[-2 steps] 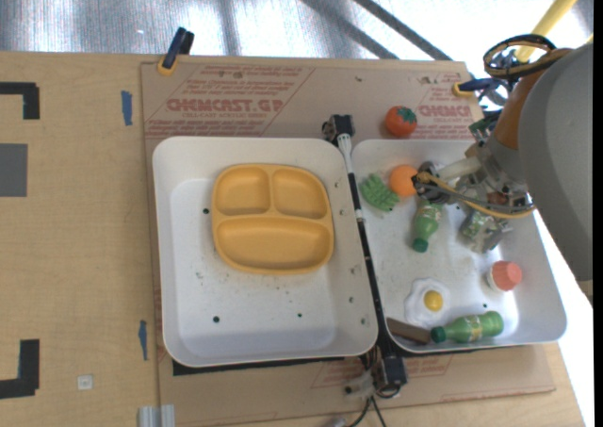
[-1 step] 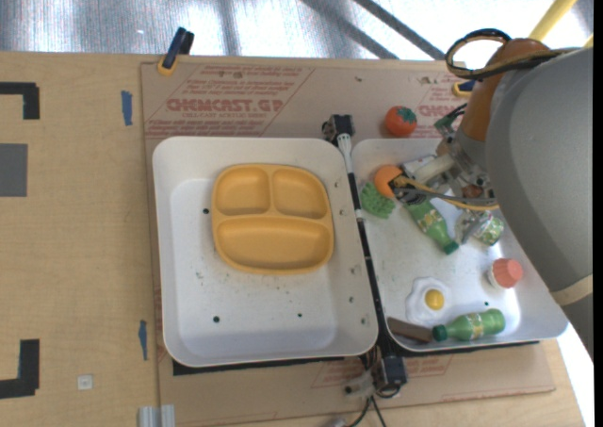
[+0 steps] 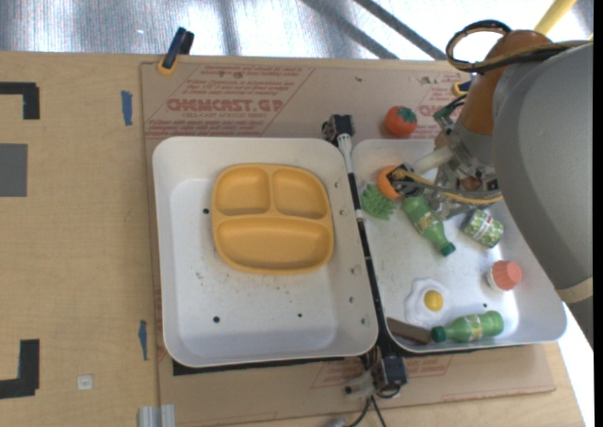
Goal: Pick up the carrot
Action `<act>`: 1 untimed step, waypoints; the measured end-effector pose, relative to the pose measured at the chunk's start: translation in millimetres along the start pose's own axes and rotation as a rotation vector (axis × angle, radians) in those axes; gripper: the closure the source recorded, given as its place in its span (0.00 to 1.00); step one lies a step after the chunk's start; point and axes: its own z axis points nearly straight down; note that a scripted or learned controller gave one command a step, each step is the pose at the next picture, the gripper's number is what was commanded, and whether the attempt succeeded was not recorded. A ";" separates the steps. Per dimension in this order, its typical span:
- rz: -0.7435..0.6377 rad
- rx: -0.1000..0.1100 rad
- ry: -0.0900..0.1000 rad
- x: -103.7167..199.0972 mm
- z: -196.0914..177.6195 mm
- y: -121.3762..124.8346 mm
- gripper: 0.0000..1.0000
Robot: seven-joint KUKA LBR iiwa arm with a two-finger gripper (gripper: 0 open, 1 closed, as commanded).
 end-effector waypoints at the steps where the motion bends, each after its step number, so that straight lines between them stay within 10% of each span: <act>1: 0.153 0.000 0.022 -44.1 -89.2 -40.6 1.00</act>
